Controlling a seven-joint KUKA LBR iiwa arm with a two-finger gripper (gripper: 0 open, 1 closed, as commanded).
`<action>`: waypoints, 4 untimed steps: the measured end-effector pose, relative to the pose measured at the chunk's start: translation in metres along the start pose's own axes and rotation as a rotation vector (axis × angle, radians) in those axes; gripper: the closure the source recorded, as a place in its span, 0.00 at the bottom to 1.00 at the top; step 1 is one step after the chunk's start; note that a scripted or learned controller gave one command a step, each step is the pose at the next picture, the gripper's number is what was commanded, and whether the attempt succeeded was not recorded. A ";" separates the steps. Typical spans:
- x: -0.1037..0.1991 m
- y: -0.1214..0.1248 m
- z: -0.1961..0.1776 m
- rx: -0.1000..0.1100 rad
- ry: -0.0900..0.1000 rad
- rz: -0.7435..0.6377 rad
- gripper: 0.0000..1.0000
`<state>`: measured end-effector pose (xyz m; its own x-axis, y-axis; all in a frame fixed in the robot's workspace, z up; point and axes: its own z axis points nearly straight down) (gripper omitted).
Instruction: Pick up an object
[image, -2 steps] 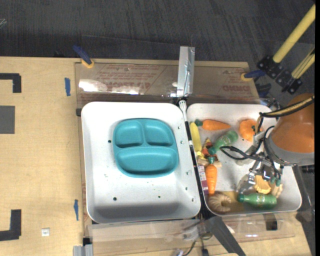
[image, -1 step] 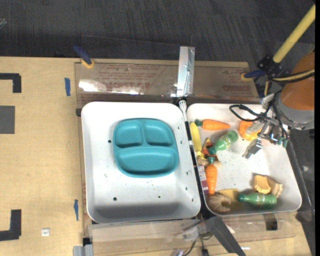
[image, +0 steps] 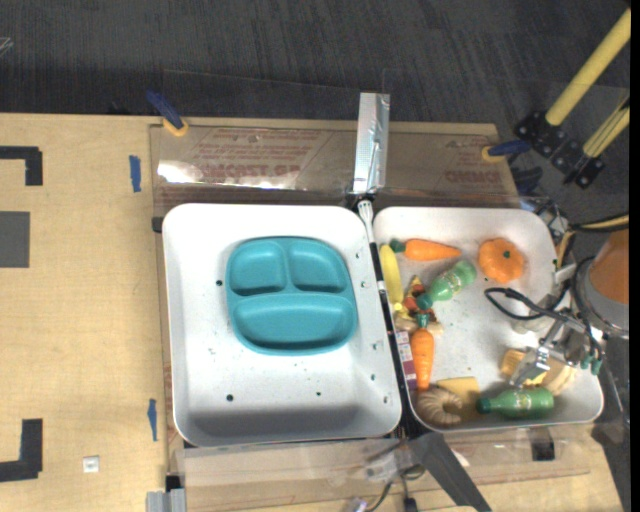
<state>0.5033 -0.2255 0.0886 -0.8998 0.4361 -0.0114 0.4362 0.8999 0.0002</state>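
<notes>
gripper (image: 545, 362) low in the right bin (image: 470, 320), near its lower right corner, the arm entering from the right edge; whether its jaws are parted or closed, and whether anything is between them, cannot be told. nearest candidate: green bottle (image: 517, 402), just below the gripper and slightly to its left, long axis running left to right. pale yellow block (image: 527, 364) touching or beneath the gripper. orange fruit (image: 500, 258) lies well above it, carrot (image: 423, 357) well to its left
</notes>
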 end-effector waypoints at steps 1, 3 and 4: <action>-0.004 0.001 -0.012 -0.001 -0.012 -0.001 1.00; -0.026 0.065 -0.088 -0.003 -0.003 0.010 1.00; -0.094 0.127 0.000 -0.002 0.000 -0.026 1.00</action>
